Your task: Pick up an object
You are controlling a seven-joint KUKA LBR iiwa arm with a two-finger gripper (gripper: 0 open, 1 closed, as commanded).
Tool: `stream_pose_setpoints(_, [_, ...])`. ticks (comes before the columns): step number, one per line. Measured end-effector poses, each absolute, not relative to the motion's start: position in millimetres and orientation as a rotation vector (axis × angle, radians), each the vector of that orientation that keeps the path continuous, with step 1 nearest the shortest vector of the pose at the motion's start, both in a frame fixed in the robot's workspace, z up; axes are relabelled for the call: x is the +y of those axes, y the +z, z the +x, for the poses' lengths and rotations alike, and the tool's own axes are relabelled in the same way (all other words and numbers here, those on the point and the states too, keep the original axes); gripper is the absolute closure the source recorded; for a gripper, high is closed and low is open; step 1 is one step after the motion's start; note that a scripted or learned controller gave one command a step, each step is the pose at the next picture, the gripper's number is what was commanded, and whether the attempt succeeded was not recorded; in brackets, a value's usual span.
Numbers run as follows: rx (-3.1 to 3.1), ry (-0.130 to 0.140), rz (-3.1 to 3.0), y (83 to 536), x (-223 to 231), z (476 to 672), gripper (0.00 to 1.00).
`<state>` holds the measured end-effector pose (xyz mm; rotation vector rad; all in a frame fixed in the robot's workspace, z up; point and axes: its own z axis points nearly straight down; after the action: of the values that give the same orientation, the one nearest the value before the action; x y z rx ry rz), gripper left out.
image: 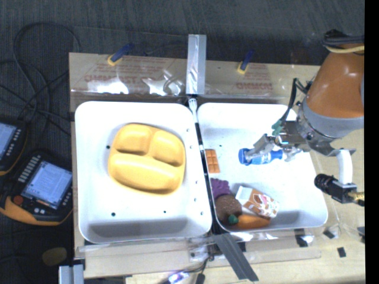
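Over the right bin's [308,176] smooth white floor, the tool [265,152] clamps a small blue-capped plastic bottle [259,157].

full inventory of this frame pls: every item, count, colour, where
bins: 2, white, side by side on the bench
tray: 1, yellow, compartmented, left bin
bottle: 1, blue and white, right bin centre, at the gripper
wafer: 1, orange, right bin left edge
grapes: 1 bunch, purple, right bin front left
brown ball: 1, beside grapes
carrot: 1, orange, front wall
packet: 1, white and red, above carrot
pendants: 2, far left
gripper: 1, grey, right bin
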<state>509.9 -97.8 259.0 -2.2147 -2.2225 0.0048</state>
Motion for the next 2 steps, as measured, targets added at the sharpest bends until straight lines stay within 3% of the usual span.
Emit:
stream_pose_setpoints(1, [-2.384,0.004,-2.042,211,-123,571.2,0.0])
stream_pose_setpoints(2, [-2.362,0.003,-2.069,93,-122,604.1,0.0])
